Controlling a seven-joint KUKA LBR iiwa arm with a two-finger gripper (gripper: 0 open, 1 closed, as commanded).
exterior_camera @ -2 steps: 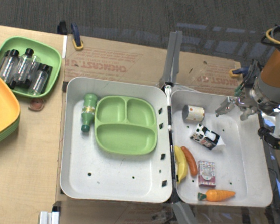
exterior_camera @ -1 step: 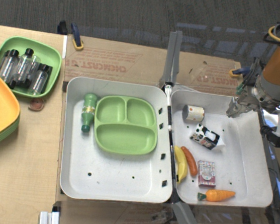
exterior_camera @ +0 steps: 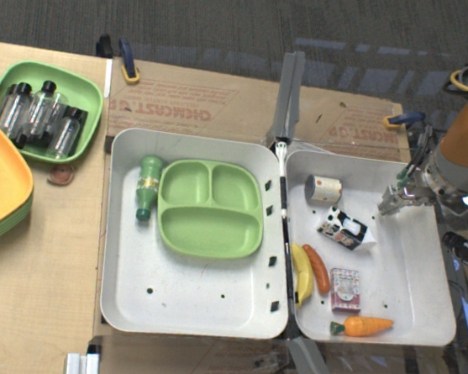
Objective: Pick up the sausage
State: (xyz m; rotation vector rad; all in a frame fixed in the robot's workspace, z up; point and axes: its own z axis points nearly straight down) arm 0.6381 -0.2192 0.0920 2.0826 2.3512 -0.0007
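1. Claw (exterior_camera: 395,197) up near right bin's (exterior_camera: 421,319) far right corner, nothing in it; can't tell if open or shut.
2. Sausage (exterior_camera: 316,268) well apart, low at bin's left wall, pressed against banana (exterior_camera: 300,273).
3. Best bet imo: come straight down, line up across sausage w/o catching banana.
4. Also around: cup (exterior_camera: 324,189), black/white pack (exterior_camera: 343,230), pink box (exterior_camera: 345,289), carrot (exterior_camera: 364,327). Pack sits btw claw and sausage.

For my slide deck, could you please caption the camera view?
End effector hovers over the right bin; sausage lies beside the banana.
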